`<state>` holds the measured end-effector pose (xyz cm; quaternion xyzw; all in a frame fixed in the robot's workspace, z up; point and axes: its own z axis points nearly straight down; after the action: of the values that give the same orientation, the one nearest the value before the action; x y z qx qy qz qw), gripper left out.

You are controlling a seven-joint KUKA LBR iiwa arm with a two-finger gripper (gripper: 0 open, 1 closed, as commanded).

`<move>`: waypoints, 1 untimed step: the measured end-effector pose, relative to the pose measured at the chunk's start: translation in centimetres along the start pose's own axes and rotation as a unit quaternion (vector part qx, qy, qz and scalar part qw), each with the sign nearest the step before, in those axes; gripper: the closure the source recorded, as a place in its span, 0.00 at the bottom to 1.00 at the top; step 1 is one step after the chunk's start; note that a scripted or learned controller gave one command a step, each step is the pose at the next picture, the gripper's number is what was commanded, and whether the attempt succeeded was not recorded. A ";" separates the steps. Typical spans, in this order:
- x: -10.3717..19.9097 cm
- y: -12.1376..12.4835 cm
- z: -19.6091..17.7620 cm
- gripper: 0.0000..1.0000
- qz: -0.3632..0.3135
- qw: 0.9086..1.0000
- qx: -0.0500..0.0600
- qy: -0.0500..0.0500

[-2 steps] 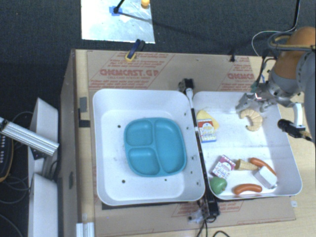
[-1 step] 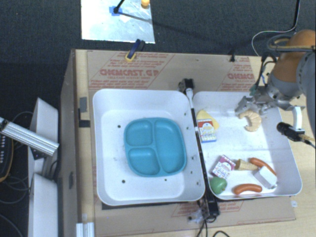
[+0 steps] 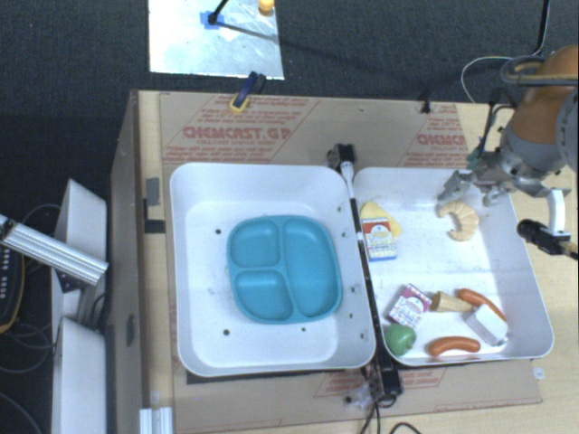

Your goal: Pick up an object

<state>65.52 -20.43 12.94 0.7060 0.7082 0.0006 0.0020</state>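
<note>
Camera view: both bins on the desk are seen from above.
Jaws (image 3: 463, 191): spread apart, nothing gripped, poised over the right bin (image 3: 516, 269) far corner.
Croissant (image 3: 460, 219): lying in the right bin, just below the jaws.
Left bin (image 3: 194, 242): a blue divided plate (image 3: 284, 268) is held.

I work in a robotics lab, not a home. My bench (image 3: 271, 125) is a brown board printed with a maker's name, bearing two white bins (image 3: 199, 206) clamped side by side. Loose cables (image 3: 27, 328) trail over dark carpet (image 3: 72, 61), beside a metal rail (image 3: 54, 250) and a taped-down foil sheet (image 3: 194, 34).
</note>
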 end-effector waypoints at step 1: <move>-0.2 0.8 3.6 0.00 -0.001 1.000 0.001 0.000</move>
<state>66.29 -20.62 9.30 0.7055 0.7087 0.0003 0.0014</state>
